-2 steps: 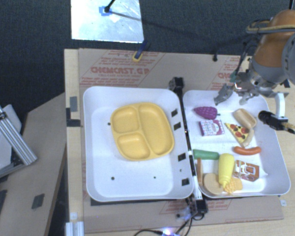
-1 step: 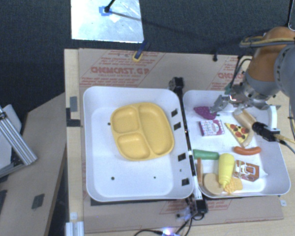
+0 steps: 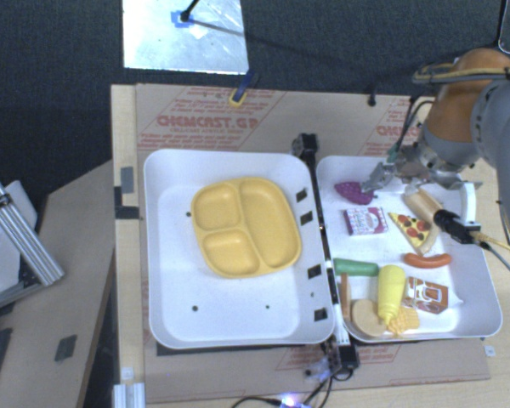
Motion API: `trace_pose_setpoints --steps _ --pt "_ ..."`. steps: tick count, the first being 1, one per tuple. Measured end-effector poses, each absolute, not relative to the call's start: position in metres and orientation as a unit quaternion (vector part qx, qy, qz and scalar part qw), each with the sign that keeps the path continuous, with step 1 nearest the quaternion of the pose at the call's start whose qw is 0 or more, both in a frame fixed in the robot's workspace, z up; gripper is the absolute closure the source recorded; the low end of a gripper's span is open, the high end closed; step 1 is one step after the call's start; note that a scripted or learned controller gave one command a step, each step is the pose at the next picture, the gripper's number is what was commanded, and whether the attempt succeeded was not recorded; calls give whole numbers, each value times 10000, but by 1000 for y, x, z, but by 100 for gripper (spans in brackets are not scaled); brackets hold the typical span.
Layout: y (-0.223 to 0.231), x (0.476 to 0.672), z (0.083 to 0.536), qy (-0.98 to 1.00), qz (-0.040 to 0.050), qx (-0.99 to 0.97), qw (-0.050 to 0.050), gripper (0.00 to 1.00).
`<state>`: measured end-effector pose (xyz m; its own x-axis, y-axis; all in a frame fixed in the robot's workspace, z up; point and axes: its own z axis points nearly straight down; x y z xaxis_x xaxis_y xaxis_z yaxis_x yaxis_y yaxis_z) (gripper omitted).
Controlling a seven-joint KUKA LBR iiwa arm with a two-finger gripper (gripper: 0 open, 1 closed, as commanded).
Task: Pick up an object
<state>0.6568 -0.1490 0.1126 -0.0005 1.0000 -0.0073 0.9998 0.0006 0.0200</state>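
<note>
Fingers above purple piece | piece lies left-right, tip rightward

Yellow divided plate in left bin, toy foods in right bin, end effector above purple piece

Lighting even and fairly bright overhead. Strong glare on the metal sheet at top. White bins nearly overexposed, shadows soft and short. Dark floor underexposed. Resolution low; small items slightly soft throughout.
</note>
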Motion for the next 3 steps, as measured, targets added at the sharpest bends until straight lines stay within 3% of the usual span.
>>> trace_pose_setpoints --steps 1,2,3 --pt "-148 658 123 7076 62 7065 103 100" --pt "-148 663 188 7087 20 7055 28 100" --pt "-148 664 227 7091 16 7051 21 100"
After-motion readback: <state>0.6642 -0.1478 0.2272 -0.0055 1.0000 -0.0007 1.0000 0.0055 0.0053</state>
